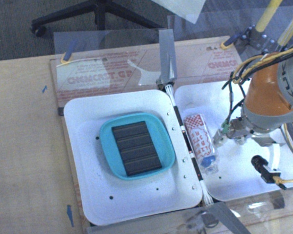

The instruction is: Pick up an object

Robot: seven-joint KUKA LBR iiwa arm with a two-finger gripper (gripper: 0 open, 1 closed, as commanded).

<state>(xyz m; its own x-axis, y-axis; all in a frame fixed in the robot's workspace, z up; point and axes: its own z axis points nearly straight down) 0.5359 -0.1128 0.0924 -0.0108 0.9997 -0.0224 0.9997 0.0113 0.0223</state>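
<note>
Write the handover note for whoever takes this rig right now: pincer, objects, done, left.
Pincer: low in the right bin, just right of the bottle; open or shut cannot be told from this view, nothing seen in it.
Objects: plastic bottle with a red-and-white label and blue cap lies on its side along the right bin's left wall. Teal tray holding a dark ribbed block sits in the left bin.
Done: no object lifted.
Left: grasp an object, likely the bottle, and raise it.

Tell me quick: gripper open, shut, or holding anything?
Gripper: cannot be told; it sits in the right bin beside the red-checkered packet.
</note>
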